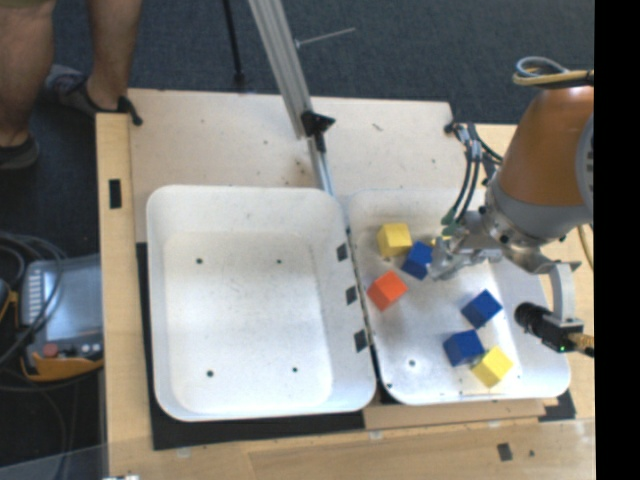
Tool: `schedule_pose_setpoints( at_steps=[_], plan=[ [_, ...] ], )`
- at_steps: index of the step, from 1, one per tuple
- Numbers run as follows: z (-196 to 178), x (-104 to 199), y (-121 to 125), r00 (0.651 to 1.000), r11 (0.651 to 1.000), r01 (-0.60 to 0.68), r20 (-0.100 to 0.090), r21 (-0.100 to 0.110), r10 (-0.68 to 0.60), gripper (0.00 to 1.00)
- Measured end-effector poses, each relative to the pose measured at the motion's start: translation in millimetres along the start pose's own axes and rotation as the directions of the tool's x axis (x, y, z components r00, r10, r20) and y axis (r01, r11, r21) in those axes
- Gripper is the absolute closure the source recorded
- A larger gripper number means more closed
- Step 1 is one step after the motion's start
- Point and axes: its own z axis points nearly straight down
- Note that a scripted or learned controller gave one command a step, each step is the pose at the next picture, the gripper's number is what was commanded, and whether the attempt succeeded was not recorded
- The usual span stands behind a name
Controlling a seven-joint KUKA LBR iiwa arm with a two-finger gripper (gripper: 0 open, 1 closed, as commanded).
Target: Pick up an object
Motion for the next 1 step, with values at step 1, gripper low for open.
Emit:
schedule_pose_setpoints(
  at_steps=[1],
  plan=[
    [-6.2, 46.8, -4.6, 1.000, 1.000, 0.002, -0.002, 0.000, -0.002, 1.00]
  ],
)
